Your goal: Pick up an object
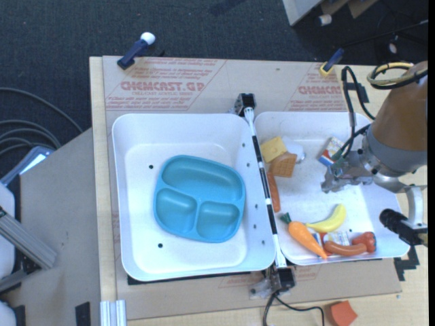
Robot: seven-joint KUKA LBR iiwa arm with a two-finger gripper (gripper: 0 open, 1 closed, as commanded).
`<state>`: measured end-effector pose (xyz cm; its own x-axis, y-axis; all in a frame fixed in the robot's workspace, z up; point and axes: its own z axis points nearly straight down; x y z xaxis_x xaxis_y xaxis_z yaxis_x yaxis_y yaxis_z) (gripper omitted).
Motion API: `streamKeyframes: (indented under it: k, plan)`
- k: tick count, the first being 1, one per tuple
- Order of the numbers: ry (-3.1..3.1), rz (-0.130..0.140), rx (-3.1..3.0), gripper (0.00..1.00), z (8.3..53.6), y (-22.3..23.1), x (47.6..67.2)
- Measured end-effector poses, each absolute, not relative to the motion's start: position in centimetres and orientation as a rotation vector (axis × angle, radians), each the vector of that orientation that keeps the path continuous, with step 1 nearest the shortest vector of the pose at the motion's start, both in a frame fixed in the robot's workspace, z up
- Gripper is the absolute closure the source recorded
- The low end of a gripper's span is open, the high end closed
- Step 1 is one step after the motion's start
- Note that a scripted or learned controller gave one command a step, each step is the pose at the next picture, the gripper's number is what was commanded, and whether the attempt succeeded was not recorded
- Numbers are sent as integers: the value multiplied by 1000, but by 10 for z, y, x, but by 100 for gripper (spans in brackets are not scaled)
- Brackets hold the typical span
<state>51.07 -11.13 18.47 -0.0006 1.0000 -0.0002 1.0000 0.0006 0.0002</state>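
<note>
two white bins sit side by side on a bench, the left bin point(129, 182) holding a blue tray point(199, 197) with three compartments, the right bin point(299, 253) holding a scatter of toy food. the arm point(406, 124), grey with an orange band, reaches into the right bin from the right, its gripper point(334, 182) low over the bin floor toward the bin's back right; whether its fingers are spread or closed cannot be told, and nothing is seen between them. just beside the gripper, toward the bin's back wall, lies a small red, white and blue item point(330, 153) too blurred to name. a banana point(329, 219) lies in front of the gripper, apart from it. a carrot point(304, 238) lies at the bin's front left, its tip meeting a sausage point(350, 245) along the front wall. a cheese wedge point(274, 148) and a brown block point(284, 165) rest touching each other near the bin's back left, beside the divider
</note>
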Motion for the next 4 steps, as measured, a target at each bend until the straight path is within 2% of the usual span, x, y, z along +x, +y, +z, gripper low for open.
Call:
streamKeyframes:
  k: [1, 2, 3, 4]
  plan:
    - [2222, -1, 2221, 0, 184, -111, 510]
    - [2221, -1, 2222, 0, 84, -148, 524]
    - [2221, 0, 2221, 100, 94, -148, 525]
    - [2221, 0, 2222, 0, 94, -148, 525]
